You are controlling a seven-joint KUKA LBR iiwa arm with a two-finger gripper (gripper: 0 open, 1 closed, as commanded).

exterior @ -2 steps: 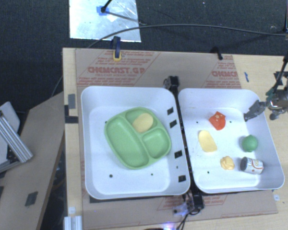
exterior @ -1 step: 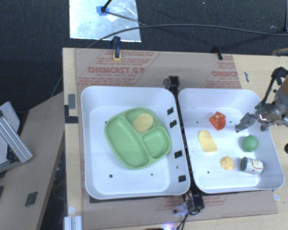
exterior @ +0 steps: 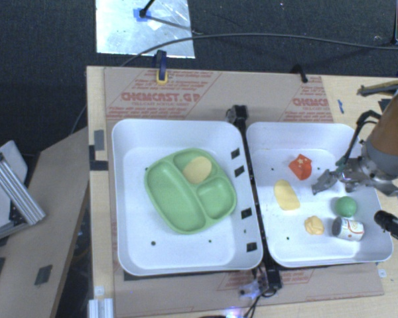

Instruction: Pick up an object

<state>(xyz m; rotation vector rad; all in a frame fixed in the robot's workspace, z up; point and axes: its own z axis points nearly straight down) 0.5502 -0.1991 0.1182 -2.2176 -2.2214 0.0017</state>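
- From my remote seat I see two white bins side by side on the bench: the left bin (exterior: pixel 129 177) and the right bin (exterior: pixel 268 141), touching along a black centre seam.
- The arm (exterior: pixel 391 134) enters at about 3 o'clock of the view, its orange band visible above the wrist.
- The gripper (exterior: pixel 326 181) hangs over the right bin, pointing toward 9 o'clock. I cannot tell whether its jaws are open or closed; nothing shows between them.
- Candidates for the pick all lie in the right bin. A red block (exterior: pixel 300 166) sits at roughly 10 o'clock from the gripper, near but apart from it.
- A pale yellow piece (exterior: pixel 286 195) lies at 8 o'clock of the gripper, just below the red block.
- A green ball (exterior: pixel 346 206) rests at 4 o'clock of the gripper, close under the wrist.
- A small white can (exterior: pixel 348 228) lies on its side just below the green ball, at its 6 o'clock.
- A small yellow lump (exterior: pixel 313 225) sits just beside the can, at its 9 o'clock.
- In the left bin I see a green divided plate (exterior: pixel 179 204), with a yellow item (exterior: pixel 198 169) in its compartment at 12 o'clock.
- The bins rest on a brown printed board (exterior: pixel 205 95).
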